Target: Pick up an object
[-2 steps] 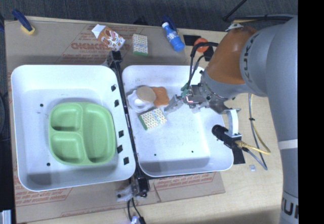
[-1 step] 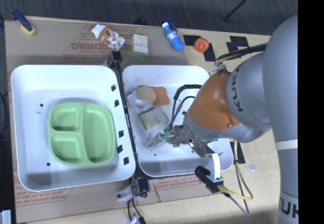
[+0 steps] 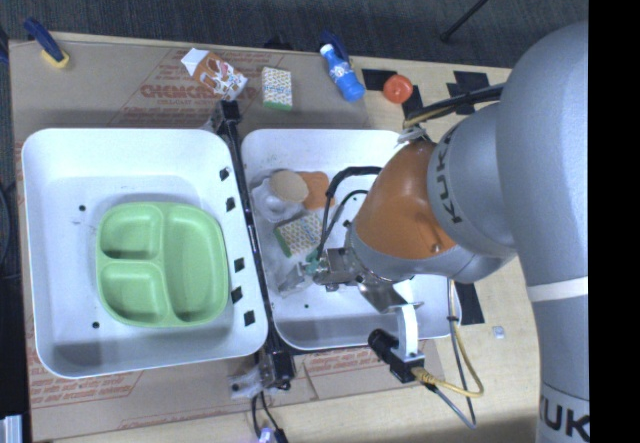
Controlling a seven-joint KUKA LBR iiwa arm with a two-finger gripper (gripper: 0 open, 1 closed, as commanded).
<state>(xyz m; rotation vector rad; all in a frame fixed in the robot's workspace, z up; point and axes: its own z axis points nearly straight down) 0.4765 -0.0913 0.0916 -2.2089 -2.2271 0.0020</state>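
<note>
Mostly hidden, operator: the gripper (image 3: 318, 269) sits low in the right bin (image 3: 330, 143), under the arm's (image 3: 520, 181) orange band (image 3: 395, 216), and you cannot tell how it is set or whether it has hold of anything.

Objects in the right bin, at its 9 o'clock side: a tan rounded item (image 3: 288, 187) touching an orange item (image 3: 314, 188), a green-patterned packet (image 3: 299, 233) just below them, and clear wrapping (image 3: 272, 203), hard to make out. The arm covers the bin's 3 o'clock half.

Left bin (image 3: 60, 146): a green divided tray (image 3: 163, 263), lying flat.

Bench (image 3: 150, 66), cardboard-covered, at 12 o'clock: a snack packet (image 3: 213, 74), a small green box (image 3: 277, 87), a blue bottle (image 3: 342, 73), an orange ball (image 3: 398, 88). A blue clamp (image 3: 46, 43) sits at 10 o'clock. Dark flooring lies beyond.
</note>
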